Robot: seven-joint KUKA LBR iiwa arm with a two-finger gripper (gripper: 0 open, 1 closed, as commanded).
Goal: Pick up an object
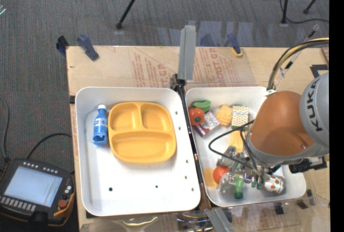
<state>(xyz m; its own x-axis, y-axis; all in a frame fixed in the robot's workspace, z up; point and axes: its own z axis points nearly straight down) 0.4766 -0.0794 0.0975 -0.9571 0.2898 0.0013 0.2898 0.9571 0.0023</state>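
Observation:
My gripper [238,178] reaches down into the front of the right bin [231,92], under the orange wrist band [279,123]. Right beside it lie a red tomato-like toy [219,173], a green piece [238,188] and a speckled can-like object [274,185]. Cables and metal parts hide the fingertips, and nothing shows clearly between them. Farther back in the same bin lie a red and green pepper toy [198,113], a waffle-like yellow piece [224,115], a checkered packet [240,115] and a corn cob [236,141].
The left bin [134,188] holds a yellow divided plate [142,131] and a small blue bottle [100,124] at its left side. A grey post [186,53] stands behind the bins' shared wall. A teach pendant [35,188] lies on the floor at lower left.

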